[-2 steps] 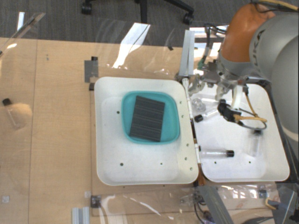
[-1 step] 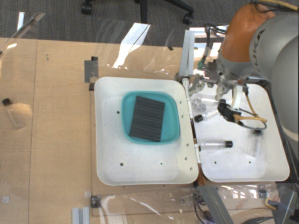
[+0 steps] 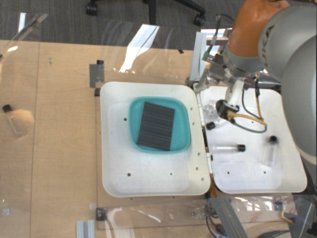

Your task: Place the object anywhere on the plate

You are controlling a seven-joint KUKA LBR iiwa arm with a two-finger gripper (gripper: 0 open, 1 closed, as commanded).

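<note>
The gripper (image 3: 210, 79) hangs in the upper right of the frame, over the upper left corner of the right bin (image 3: 257, 178), close to the wall where the two bins meet. Whether it is released or clenched cannot be told from this slant, and nothing can be seen in its grasp.

Just below it lies a clear, glinting thing (image 3: 209, 109), too blurred to name. A small black piece (image 3: 210, 126) lies a little lower, beside the bin's left wall. Nearer the bin's middle a clear tube (image 3: 227, 148) with a black cap lies on its side. A second clear tube (image 3: 270, 153), also black-capped, lies towards the right and is partly crossed by the arm's grey bulk.

To the left, at the frame's centre, the left bin (image 3: 119, 178) holds the teal plate (image 3: 134, 133). The dark ribbed block (image 3: 157, 126) lies flat on the plate, slightly turned and well apart from the gripper. Its face shows fine parallel lines; no lettering can be made out.

On the wooden bench (image 3: 49, 162) at the far left lies a clear vial (image 3: 14, 121) with a dark cap. A black chair base (image 3: 148, 4) stands on the grey floor at the top edge.
</note>
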